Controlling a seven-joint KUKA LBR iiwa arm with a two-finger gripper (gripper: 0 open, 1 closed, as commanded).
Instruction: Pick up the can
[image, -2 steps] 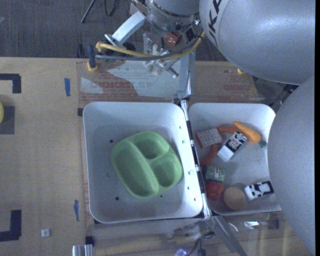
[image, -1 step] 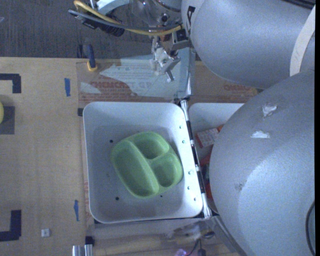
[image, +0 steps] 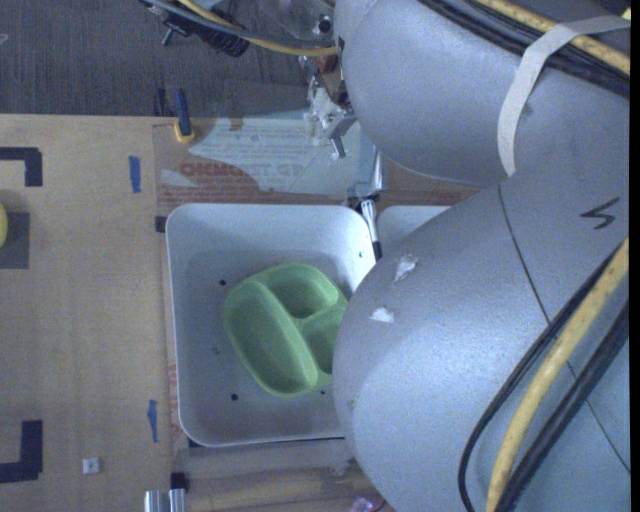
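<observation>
The grey arm (image: 480, 300) looms over the 2 bins, hiding where the can lies and whether the gripper is wide or narrow, I cannot tell; a can is likely light, stiff and slippery, best pinched across its round sides, while a green divided dish (image: 280, 325) sits in the left bin (image: 200, 260)

The big rounded grey arm casing (image: 470, 370) is showing a few small white scuff marks, a thin black zigzag mark and a pale cream strap across its upper part. A yellow cable (image: 553, 360) and black cables are running beside it. The shallow white plastic bin (image: 205, 260) is showing small dark specks on its floor. The pale green divided plastic dish (image: 280, 325) is lying in it. The light tan wooden bench (image: 80, 330) is carrying blue tape strips and dark navy corner marks.
</observation>
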